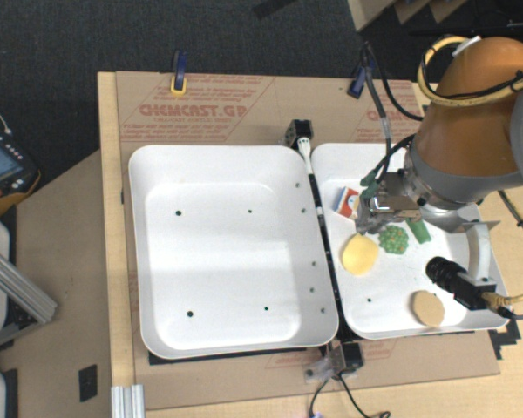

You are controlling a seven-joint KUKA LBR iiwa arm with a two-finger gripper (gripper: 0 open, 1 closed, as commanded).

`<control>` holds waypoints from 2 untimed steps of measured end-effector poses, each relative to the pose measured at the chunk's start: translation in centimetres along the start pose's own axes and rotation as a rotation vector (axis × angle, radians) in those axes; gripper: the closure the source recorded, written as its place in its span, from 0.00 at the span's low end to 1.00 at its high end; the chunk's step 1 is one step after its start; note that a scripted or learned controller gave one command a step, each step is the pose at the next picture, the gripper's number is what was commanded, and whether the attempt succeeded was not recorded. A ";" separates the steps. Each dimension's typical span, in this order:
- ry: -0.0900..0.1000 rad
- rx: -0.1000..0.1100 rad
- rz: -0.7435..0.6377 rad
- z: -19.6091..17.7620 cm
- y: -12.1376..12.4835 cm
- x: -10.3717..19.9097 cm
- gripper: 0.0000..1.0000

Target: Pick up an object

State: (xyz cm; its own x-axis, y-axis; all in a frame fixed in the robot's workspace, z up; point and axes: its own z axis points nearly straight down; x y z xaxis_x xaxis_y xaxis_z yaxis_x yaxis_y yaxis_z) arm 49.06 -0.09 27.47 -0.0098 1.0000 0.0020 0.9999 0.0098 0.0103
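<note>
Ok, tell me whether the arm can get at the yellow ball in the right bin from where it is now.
Probably yes. The yellow ball lies open from above, just below the pincer, with only the green object close beside it.

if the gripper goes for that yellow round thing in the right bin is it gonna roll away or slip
The yellow ball looks round and smooth, so it would probably roll across the flat floor of the right bin if nudged off-centre. Its curved sides might slip from a two-sided pinch. It lies beside the green object, which may block it on that side.
</note>
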 end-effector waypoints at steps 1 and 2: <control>0.000 0.005 0.002 -3.6 -1.0 6.8 1.00; 0.000 0.006 0.004 -6.5 -0.9 11.2 1.00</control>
State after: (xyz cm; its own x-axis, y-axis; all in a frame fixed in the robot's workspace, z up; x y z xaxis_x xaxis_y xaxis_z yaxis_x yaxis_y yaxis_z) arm 47.95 11.11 33.95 -0.0061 1.0000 0.0022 1.0000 0.0060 0.0040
